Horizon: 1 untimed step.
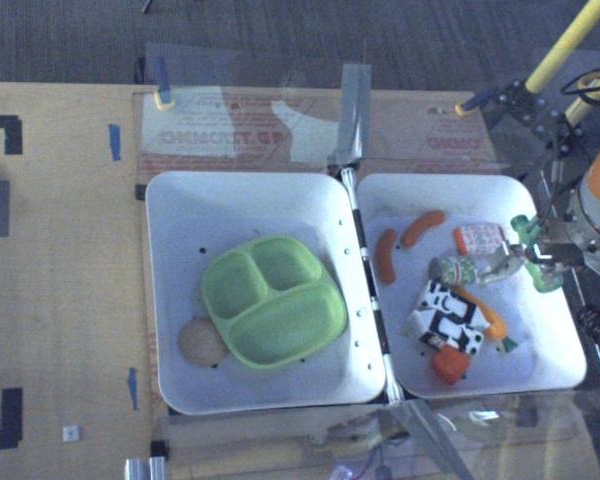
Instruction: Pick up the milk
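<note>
The milk (pixel 447 318) is a small carton with black and white cow patches, lying tilted in the lower middle of the right bin (pixel 550 363). My gripper (pixel 534 255) hangs at the bin's right side, above and right of the carton and apart from it. Its two green fingertips (pixel 523 230) stand spread, so it is open. A clear bottle (pixel 467 268) lies on its side just left of the fingers, its end pointing toward the gap between them. The carton is not held.
Around the milk lie a carrot (pixel 488 318), a red fruit (pixel 449 364), two sausages (pixel 421 227), and a small red and white box (pixel 479 237). The left bin (pixel 170 268) holds a green divided plate (pixel 273 299) and a round biscuit (pixel 200 341).
</note>
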Tool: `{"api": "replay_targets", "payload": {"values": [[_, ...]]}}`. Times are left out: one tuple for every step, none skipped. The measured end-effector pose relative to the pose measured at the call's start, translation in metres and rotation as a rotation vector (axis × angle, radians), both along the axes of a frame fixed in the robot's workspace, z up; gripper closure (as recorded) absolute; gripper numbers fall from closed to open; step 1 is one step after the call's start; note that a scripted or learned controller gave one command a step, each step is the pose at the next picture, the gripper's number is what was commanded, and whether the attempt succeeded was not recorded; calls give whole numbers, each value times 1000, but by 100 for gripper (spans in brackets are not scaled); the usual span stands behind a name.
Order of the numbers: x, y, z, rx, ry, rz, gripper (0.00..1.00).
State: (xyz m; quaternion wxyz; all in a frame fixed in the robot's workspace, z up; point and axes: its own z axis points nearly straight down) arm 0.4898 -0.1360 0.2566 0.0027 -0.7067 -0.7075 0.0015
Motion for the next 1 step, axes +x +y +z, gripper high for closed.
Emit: {"api": "replay_targets", "payload": {"values": [[32, 27, -128, -1, -3, -47, 0]]}}
